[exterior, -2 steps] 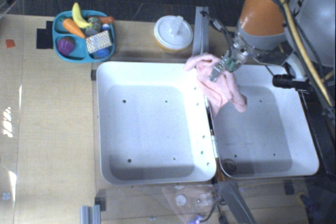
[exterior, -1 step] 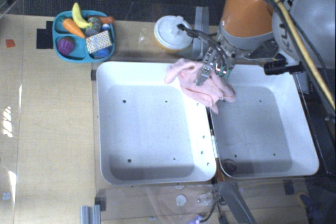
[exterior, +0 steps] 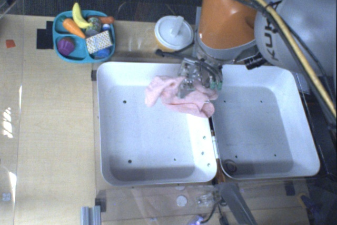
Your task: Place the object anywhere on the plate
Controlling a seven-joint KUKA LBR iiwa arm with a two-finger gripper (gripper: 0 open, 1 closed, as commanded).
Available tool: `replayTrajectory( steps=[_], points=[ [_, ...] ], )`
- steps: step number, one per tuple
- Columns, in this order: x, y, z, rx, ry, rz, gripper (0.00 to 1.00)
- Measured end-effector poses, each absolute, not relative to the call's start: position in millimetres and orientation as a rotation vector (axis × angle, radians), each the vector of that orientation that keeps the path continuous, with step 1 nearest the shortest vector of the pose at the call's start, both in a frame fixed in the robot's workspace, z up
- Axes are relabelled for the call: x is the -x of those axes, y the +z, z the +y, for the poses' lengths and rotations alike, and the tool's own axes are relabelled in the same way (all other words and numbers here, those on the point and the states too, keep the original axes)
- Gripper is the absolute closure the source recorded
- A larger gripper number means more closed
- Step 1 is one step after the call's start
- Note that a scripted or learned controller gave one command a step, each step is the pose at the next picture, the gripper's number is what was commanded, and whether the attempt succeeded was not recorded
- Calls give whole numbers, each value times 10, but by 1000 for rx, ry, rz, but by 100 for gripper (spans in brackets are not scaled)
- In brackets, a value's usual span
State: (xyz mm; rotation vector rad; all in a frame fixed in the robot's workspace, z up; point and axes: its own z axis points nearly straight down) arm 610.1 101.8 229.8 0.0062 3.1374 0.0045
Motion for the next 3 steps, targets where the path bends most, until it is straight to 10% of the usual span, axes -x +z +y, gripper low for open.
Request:
replayTrajectory(
  steps=[2,3],
  points=[
    [-5850,2274,2034,5,6,3137,100],
    [-5852,2278,2033,4,6,3136,0]
  ],
)
